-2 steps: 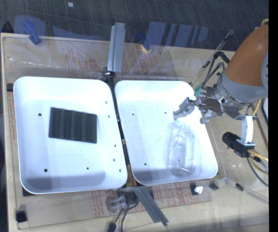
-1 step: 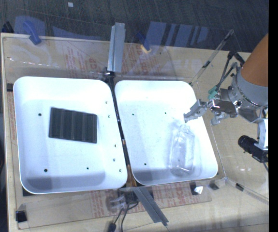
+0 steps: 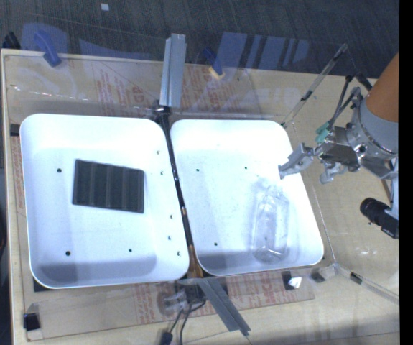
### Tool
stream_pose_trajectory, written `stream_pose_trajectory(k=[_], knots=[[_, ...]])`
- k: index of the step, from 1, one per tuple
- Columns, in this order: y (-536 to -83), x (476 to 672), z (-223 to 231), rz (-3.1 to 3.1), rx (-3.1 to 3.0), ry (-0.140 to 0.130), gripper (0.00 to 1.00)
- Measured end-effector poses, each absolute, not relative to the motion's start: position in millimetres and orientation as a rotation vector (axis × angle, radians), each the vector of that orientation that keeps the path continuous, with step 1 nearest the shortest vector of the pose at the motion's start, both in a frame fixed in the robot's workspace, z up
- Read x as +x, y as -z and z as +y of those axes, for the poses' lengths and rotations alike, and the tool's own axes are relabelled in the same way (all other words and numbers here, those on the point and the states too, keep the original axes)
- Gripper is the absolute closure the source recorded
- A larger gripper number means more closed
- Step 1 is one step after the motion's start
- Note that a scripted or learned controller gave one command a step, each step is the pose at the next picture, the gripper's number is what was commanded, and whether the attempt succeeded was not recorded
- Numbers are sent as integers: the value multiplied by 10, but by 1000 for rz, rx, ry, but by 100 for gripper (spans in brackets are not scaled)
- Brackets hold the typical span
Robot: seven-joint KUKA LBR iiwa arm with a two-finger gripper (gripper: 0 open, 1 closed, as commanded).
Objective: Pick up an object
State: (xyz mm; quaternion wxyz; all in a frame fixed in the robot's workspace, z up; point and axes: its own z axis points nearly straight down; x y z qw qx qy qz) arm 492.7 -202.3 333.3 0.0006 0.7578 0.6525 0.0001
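I am the grey arm (image 3: 382, 113) with the orange band, reaching in from the right side of a wooden bench (image 3: 350, 228) seen from above at a slant. Two shallow white bins sit side by side on it. My gripper (image 3: 291, 166) hangs over the right rim of the right bin (image 3: 213, 192), tilted down and to the left, its metal tip near the upper right part of that bin. From this angle I cannot tell how far apart my jaws are, and nothing can be seen held in them. A clear plastic bottle (image 3: 269, 223) lies on its side in the right half of the right bin, just below and left of my tip, apart from it, its length running roughly toward the near rim. In the left bin (image 3: 48, 250) a dark, ribbed, flat rectangular pad (image 3: 108, 186) lies near the middle, well apart from me.
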Motion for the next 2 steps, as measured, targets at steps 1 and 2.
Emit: stream_pose_trajectory(k=[1,2], knots=[[-3316,4977,-2002,2037,2390,0,0],[-3571,4879,-2055,2065,2363,-1,0]])
